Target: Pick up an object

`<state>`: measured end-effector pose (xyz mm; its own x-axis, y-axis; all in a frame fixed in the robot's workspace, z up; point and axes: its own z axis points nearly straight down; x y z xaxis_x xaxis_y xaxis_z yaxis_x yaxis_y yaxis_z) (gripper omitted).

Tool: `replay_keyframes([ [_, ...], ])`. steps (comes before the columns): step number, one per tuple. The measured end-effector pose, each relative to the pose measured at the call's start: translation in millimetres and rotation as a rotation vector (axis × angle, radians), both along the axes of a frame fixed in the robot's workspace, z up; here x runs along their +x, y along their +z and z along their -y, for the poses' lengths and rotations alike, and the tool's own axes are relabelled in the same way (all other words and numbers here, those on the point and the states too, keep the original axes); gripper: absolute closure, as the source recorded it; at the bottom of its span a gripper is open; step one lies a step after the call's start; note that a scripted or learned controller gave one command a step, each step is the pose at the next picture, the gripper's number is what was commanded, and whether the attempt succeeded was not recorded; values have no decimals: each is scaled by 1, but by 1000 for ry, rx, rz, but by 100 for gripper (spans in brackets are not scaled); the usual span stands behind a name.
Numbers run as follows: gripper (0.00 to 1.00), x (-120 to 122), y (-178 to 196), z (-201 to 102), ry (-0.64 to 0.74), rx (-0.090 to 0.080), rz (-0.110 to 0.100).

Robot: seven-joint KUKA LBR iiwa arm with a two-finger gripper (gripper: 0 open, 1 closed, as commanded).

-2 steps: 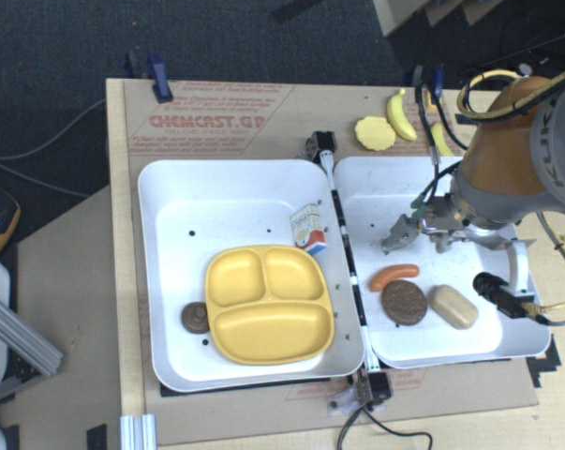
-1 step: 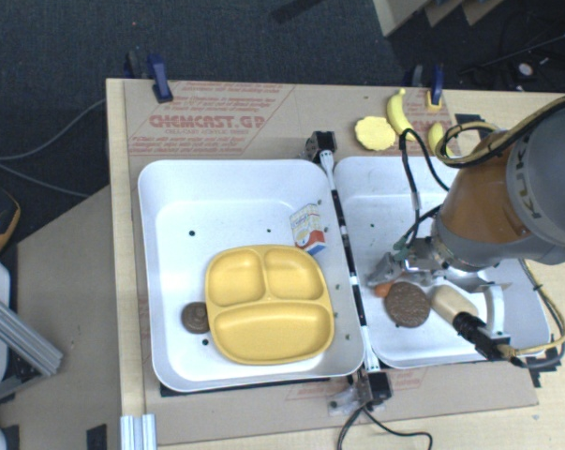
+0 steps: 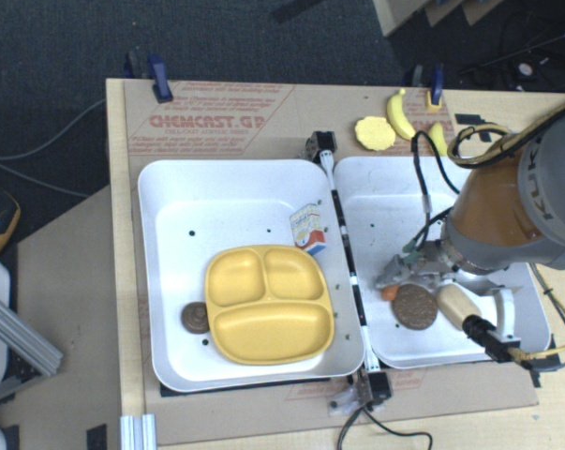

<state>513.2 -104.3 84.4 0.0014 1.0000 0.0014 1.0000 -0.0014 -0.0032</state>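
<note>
Big grey arm [image 3: 544,181] here, rounded casing, with a broad orange band [image 3: 493,204] wrapping it above the wrist. Black cable [image 3: 421,172] loops alongside, a yellow one near it. Down low, the metallic grey pincer [image 3: 408,268].

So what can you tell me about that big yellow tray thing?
The yellow tray is a divided plate that looks like smooth plastic, with rounded corners. It has three compartments: two smaller ones along the far side and one long one along the near side, with nothing visible in them. It lies flat in the left white bin, toward that bin's near edge. A small brown round thing sits right against its left edge, partly tucked under it. A small printed packet lies just beyond its far right corner.
</note>
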Motion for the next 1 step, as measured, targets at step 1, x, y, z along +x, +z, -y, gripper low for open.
replay_keyframes([
  [1, 0, 9, 0, -5, 2, -2, 5],
])
